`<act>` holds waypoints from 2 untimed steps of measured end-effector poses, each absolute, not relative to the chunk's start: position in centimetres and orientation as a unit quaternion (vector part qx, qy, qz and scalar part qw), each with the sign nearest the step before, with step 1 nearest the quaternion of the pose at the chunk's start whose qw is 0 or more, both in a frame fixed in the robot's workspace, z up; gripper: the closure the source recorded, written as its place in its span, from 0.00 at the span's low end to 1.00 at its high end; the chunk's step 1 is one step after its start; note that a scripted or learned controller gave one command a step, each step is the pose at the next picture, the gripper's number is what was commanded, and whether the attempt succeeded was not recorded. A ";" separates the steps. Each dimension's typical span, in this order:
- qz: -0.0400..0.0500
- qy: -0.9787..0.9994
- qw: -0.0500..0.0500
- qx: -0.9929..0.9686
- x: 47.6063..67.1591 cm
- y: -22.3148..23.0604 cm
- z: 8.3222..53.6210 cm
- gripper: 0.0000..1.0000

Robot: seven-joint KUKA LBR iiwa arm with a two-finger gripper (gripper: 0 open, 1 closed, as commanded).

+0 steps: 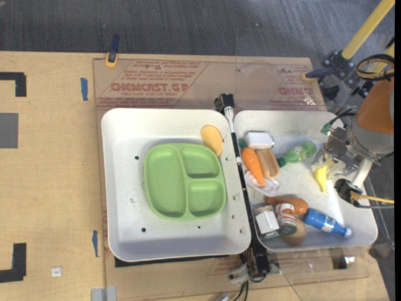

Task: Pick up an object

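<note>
While a green plate (185,182) fills the left bin (119,168), a carrot (252,161), can (287,216) and blue bottle (326,222) crowd the right bin (369,227), where the end effector (341,168) hangs low beside a yellow item (322,177); its opening I cannot tell.

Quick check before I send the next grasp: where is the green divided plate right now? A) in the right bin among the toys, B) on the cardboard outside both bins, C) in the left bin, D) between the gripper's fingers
C: the green divided plate lies flat in the left bin, with a yellow-orange toy beside its upper right corner.
</note>
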State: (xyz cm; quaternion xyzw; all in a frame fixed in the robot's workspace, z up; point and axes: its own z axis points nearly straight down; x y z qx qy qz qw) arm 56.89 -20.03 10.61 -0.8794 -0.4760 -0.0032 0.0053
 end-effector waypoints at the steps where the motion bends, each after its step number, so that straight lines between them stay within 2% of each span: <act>1: 0.000 -0.253 0.001 -0.967 55.3 -15.0 15.1 1.00; 2: 0.002 -0.253 0.001 -0.967 55.2 -15.1 15.0 0.00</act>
